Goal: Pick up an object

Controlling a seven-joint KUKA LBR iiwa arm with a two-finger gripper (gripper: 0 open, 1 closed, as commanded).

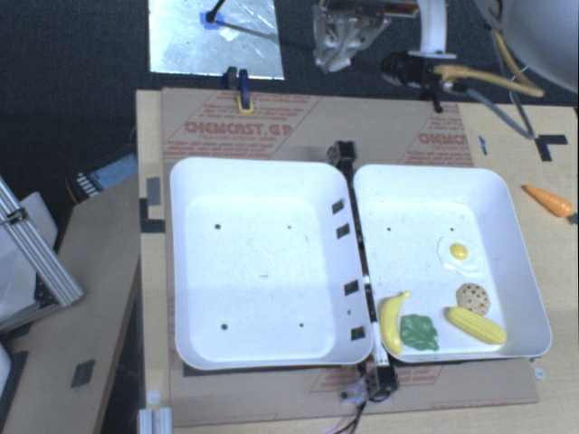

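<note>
The right bin (493,188) holds several toy foods near its front: a fried egg (458,253), a round cookie (472,297), a corn cob (477,325), a yellow banana (392,322) and a green leafy piece (419,332). My gripper (337,51) hangs high at the top of the view, behind both bins and well away from the food. Its fingers point down and nothing shows between them.
The left bin (181,242) stands beside the right one, joined by a black clip strip (355,260). An orange carrot (550,201) lies on the bench right of the bins. A shiny metal sheet (215,23) lies at the back left. Aluminium framing (32,251) stands at the left edge.
</note>
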